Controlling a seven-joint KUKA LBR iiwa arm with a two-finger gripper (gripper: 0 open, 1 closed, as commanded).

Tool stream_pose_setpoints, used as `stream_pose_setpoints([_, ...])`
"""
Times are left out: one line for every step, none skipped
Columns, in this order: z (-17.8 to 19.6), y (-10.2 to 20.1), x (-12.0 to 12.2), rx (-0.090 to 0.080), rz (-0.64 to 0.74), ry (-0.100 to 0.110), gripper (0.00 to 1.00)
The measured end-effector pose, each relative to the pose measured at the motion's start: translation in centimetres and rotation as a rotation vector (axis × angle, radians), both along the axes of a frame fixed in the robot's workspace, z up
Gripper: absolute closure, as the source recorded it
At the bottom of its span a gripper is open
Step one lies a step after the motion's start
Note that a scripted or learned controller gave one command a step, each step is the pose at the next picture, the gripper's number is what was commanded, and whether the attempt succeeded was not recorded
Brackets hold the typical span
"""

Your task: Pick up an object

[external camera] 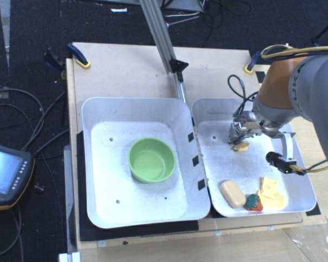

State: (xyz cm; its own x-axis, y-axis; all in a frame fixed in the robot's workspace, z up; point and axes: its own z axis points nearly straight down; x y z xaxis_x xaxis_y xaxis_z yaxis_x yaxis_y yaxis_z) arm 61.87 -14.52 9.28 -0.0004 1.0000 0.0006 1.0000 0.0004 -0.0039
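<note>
A small yellowish piece [241,146] lies on the floor of the right bin [218,125], touching the underside of the claw [240,136], which hangs directly above; whether the claw grips it I cannot tell.

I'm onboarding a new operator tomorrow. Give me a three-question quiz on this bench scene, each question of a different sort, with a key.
1. True or false: the green bowl sits in the right bin.
2. Multiple choice: the strawberry toy lies between A) bread roll and cheese slice; B) two bowls; C) two clamps.
3. Fill in: the gripper is low over a small ___-coloured piece.

Key: 1 false; 2 A; 3 tan.
</note>
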Motion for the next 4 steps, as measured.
stream_pose_setpoints([1.3,-0.1,0.1,-0.001,-0.001,-0.004,1.0])
stream_pose_setpoints([5.5,-0.1,0.3,-0.001,0.0,-0.007,1.0])
stream_pose_setpoints([11.1,-1.1,0.5,-0.002,0.0,-0.009,1.0])
stream_pose_setpoints([13.0,-1.1,0.5,-0.001,0.0,-0.005,1.0])
